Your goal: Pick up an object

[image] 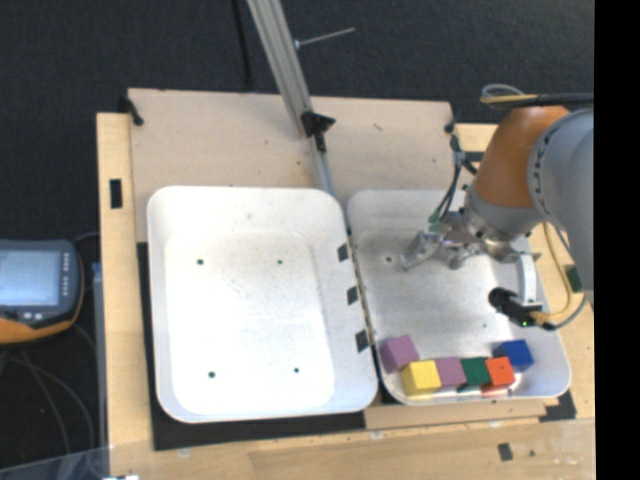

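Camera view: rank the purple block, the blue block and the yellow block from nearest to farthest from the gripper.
Measured from the gripper in the right bin's upper part:
1. Purple block, lower left of the bin.
2. Blue block, lower right; close to the purple one, slightly farther.
3. Yellow block, at the near rim.

6 small blocks sit clustered at the 5 o'clock corner of the right white bin [560,373]: a purple cube [400,351], yellow cube [422,376], mauve cube [451,371], green block [474,372], orange block [499,372] and blue cube [515,353].
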Controlling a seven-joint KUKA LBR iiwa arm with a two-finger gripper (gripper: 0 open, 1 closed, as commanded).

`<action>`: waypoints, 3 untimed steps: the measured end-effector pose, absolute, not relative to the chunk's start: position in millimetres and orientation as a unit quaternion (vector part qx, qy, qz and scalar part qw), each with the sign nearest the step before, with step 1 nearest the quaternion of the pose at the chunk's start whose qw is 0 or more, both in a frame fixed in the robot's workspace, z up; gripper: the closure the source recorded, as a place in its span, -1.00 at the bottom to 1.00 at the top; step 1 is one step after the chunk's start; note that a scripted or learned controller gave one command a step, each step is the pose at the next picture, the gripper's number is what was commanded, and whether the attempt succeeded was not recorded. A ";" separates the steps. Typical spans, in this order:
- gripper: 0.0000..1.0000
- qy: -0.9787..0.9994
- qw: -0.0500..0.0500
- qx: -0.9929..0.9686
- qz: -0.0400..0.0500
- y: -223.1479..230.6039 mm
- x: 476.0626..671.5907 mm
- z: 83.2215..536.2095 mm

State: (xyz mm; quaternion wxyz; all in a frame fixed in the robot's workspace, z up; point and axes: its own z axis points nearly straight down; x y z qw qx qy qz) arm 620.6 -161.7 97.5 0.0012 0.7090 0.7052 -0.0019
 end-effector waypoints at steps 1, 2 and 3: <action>-1.00 0.708 0.002 0.706 0.001 -163.5 638.0 97.5; -1.00 0.710 0.001 0.704 0.002 -97.3 652.8 97.2; -1.00 0.705 -0.001 0.709 -0.002 -134.5 549.1 115.2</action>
